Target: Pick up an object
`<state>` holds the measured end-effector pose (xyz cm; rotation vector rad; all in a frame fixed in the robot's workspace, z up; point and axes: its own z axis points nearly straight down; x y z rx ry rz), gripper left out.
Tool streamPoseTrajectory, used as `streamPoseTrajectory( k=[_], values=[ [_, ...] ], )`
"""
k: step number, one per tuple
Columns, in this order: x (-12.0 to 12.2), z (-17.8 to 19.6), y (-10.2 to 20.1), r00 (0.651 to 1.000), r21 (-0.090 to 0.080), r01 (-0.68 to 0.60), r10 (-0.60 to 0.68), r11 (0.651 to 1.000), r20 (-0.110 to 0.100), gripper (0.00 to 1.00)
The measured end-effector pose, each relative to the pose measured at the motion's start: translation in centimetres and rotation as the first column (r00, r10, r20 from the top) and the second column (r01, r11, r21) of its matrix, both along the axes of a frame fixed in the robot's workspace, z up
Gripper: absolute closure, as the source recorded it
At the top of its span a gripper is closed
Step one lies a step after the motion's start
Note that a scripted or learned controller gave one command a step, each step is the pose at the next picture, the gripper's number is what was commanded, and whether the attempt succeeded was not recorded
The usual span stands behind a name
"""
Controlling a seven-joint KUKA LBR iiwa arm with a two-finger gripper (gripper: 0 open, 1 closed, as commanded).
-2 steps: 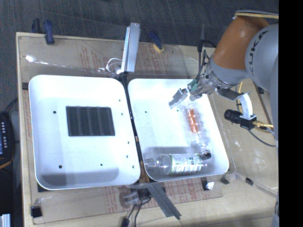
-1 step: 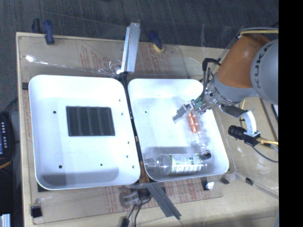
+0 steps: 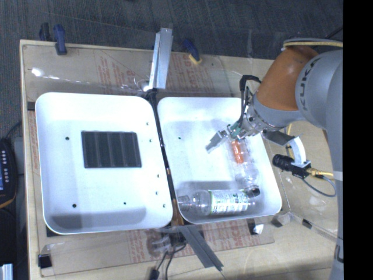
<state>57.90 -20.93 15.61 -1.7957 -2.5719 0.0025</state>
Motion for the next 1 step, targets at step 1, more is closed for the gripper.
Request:
streamPoseTrajectory(
  k=[1],
  values=[
    [1.21, 1.52, -0.15, 0.996, -0.002, 0.086, -0.086, 0.996, 0.003, 0.00]
  ],
)
